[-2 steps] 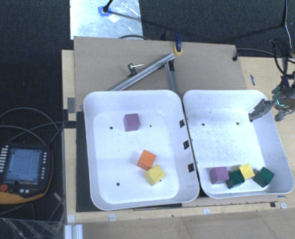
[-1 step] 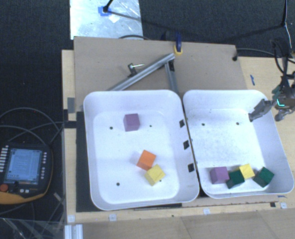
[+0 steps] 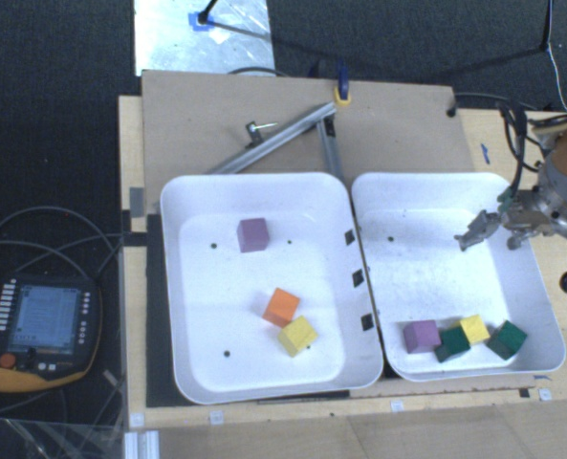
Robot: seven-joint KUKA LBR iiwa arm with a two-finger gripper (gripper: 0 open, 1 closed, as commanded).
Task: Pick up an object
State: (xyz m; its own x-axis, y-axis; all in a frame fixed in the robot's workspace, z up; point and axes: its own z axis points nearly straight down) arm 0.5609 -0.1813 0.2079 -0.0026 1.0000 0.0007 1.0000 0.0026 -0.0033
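Note:
My gripper (image 3: 493, 238) hangs over the right side of the right bin (image 3: 426, 182), its two fingers spread open with nothing between them. Along that bin's front edge, well below the gripper, sit a purple cube (image 3: 421, 336), a dark green cube (image 3: 451, 343), a yellow cube (image 3: 473, 328) and a green cube (image 3: 506, 338), packed close together. The left bin (image 3: 183, 256) holds a purple cube (image 3: 252, 234) near the back, and an orange cube (image 3: 281, 306) touching a yellow cube (image 3: 298, 336) toward the front.
Metal rods (image 3: 278, 134) lie on the brown board behind the bins. A teach pendant (image 3: 36, 331) with cables rests on the floor at the left. A shiny sheet (image 3: 202, 22) lies at the top. Black clips (image 3: 358, 277) mark the seam between the bins.

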